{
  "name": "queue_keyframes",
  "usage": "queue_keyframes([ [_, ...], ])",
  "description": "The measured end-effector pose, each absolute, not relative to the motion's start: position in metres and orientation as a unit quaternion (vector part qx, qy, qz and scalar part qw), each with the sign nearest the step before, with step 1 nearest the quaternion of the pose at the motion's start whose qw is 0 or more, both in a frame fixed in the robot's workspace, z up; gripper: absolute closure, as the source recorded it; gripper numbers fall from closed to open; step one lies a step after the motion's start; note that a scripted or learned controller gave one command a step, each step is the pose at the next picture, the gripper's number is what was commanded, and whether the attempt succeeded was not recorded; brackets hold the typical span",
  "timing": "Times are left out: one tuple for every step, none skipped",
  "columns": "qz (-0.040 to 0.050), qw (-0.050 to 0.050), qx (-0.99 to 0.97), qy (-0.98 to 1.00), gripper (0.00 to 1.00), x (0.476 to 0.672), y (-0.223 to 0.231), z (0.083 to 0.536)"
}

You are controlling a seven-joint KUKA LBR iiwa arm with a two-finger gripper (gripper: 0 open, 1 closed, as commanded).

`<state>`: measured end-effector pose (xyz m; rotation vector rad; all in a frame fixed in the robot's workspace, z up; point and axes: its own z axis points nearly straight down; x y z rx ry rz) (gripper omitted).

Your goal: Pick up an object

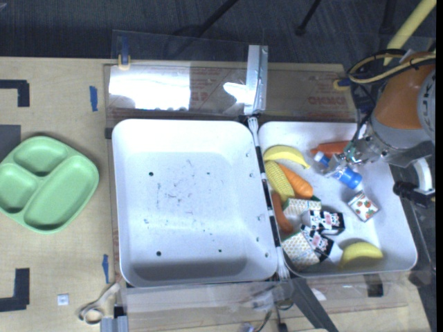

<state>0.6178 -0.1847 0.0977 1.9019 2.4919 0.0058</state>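
Carrot (296, 180), apparently tip down-right

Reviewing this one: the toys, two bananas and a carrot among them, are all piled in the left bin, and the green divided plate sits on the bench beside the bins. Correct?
Not quite. The camera view shows the toys, including both bananas and the carrot, in the right bin, not the left bin. The green divided plate does sit on the bench beside the bins.

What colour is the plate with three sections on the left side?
Light green. The divided plate shows clearly in the camera view, lying on the wooden bench left of the bins.
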Motion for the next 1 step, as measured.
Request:
queue_keyframes([
  [0.0011,0.003,0.494,0.869,1.00,0.6211,-0.1375,0.1957],
])
